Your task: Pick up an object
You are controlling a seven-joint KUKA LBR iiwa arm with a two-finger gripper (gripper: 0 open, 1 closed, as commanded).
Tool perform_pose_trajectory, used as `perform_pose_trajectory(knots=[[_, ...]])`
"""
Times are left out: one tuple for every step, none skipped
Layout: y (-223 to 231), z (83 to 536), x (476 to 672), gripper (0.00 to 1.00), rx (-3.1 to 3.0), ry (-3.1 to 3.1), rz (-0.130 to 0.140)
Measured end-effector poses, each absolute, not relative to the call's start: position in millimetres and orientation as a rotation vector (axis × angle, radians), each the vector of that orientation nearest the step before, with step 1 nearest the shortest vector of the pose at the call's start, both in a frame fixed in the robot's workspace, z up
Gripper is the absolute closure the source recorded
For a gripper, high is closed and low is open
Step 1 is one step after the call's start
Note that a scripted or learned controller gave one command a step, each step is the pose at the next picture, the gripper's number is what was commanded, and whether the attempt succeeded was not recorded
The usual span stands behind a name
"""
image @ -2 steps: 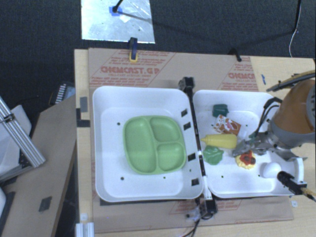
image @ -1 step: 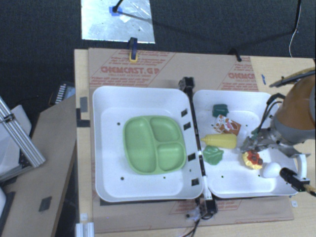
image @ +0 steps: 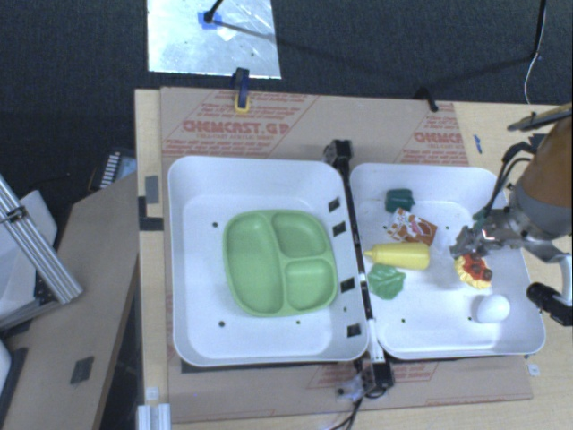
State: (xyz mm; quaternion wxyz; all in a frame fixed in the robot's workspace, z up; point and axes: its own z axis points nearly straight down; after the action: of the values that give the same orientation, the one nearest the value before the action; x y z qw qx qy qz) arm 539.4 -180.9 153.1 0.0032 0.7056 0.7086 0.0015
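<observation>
1. Task status: you have no object lifted yet. Every item in the right bin (image: 448, 343) lies on the bin floor, and nothing can be seen between the fingers, so the pick is, by my reading, not yet made.
2. Gripper (image: 472, 243): low over the right bin, just above and touching or nearly touching the red-and-yellow toy (image: 474, 270). You cannot tell from this view whether it is spread or closed.
3. Likely target: the red-and-yellow toy, near the right bin's right side, just beside the white egg (image: 491, 309).
4. Count, right bin, six items: one dark green block (image: 399, 200), one red-and-white packet (image: 413, 228), one yellow squeeze bottle (image: 399, 256), one green leafy piece (image: 387, 281), one red-and-yellow toy, one white egg.
5. Count, left bin (image: 197, 195): one green divided plate (image: 277, 262), three compartments.
6. Remaining for you: close on an item, lift it clear.
</observation>
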Motion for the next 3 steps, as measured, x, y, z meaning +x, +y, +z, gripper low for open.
perform_pose_trajectory(knots=[[-177.0,209.8,532.3,1.0,2.212,2.222,0.005],[-177.2,244.5,533.7,1.0,2.214,2.223,0.003],[-129.7,232.8,545.3,1.0,2.212,2.229,0.002]])
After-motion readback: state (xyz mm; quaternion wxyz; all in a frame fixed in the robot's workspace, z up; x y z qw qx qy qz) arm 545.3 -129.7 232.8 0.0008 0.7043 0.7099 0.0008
